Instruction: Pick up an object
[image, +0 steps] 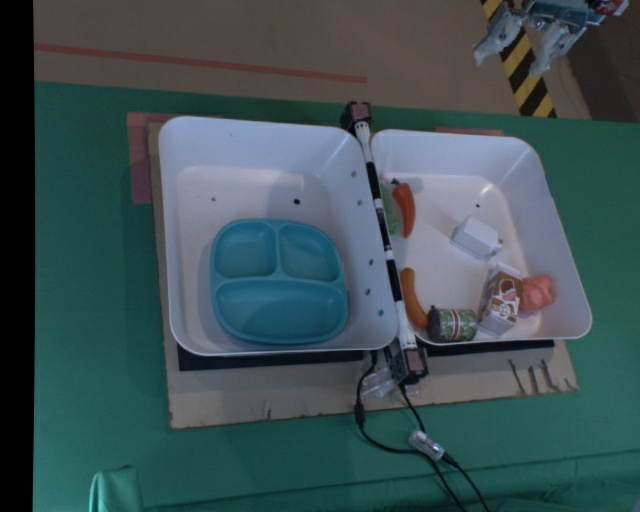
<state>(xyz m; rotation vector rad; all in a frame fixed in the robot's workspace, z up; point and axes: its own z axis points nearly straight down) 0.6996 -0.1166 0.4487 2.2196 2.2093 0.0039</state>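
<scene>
My claw (528, 38): far right, beyond both bins, fingers apart, clamped on nothing. Right bin (530, 165): two carrots (404, 208), white block (475, 238), can (452, 323), carton (501, 301). Left bin (200, 140): teal divided plate (279, 282).

Two bins (190, 140), one plate (279, 283), two carrots (404, 208), one can (452, 323), two cartons (476, 237).

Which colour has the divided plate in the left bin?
The divided plate is light blue, a turquoise tone, plain without pattern. The camera view shows it clearly from above.
</scene>
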